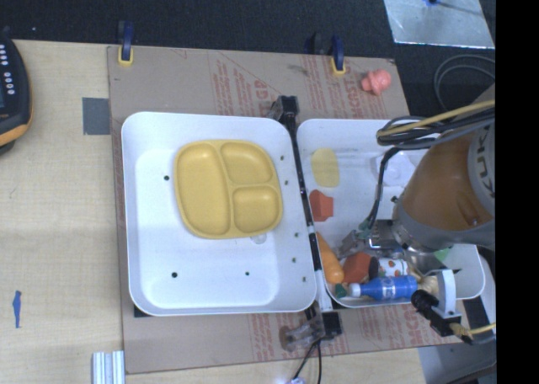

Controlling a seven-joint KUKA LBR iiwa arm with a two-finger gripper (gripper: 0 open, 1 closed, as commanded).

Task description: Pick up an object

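Note:
The right bin [354, 134] holds several small objects. A pale yellow piece [326, 167] lies near its back left. A red-orange block [321, 205] sits below that. An orange carrot-shaped item [331, 263] leans along the left wall. A dark red item [357, 267] and a blue bottle [386, 290] with a white cap lie at the front. My gripper [360, 242] hangs low over the front of this bin, just above the dark red item. The arm's grey wrist [425, 235] hides the bin's right part.
The left bin [152, 281] carries a yellow divided plate [227, 188]. A pink object [376, 81] lies on the cardboard behind the right bin. Clamps hold the board's far edge. A dark device [12, 88] sits at the far left.

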